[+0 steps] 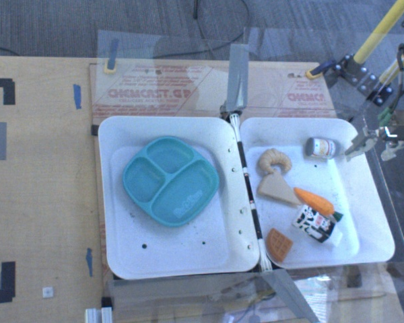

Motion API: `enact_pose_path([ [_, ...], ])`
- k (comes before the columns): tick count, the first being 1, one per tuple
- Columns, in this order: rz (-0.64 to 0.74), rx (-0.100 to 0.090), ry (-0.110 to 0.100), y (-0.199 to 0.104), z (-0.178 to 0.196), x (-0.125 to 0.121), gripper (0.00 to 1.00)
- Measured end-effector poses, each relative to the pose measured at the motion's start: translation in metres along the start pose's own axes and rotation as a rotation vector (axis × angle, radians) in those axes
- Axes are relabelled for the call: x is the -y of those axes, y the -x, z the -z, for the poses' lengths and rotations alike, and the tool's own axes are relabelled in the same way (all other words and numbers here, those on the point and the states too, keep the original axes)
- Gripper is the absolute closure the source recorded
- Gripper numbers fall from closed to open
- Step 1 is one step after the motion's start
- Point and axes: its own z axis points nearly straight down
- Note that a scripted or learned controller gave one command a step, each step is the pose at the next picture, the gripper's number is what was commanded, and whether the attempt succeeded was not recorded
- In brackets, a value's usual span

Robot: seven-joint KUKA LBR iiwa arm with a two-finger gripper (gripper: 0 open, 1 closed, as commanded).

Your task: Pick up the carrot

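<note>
Gripper [372, 142] over right rim of right bin [382, 215]; open or shut: cannot tell. Just left of it, small can [321, 147]. Further left, croissant [274, 160]. Below-left, carrot [314, 200], well apart. Touching carrot: beige wedge [277, 189] at orange tip, black-and-white carton [315, 225] along lower side. Brown waffle [279, 245] beyond, by divider. Bare floor between carrot and right rim. Long axis upper-left to lower-right, green end lower-right. Teal plate [171, 180] in left bin [114, 247].
</note>
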Motion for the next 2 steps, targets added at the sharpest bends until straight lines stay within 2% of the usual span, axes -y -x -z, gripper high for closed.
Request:
enact_pose_path([
  [1,-0.004,0.0,0.001,0.029,-0.133,-0.002,0.0],
  [2,0.142,0.001,0.003,-0.013,-0.175,0.021,0.0],
])
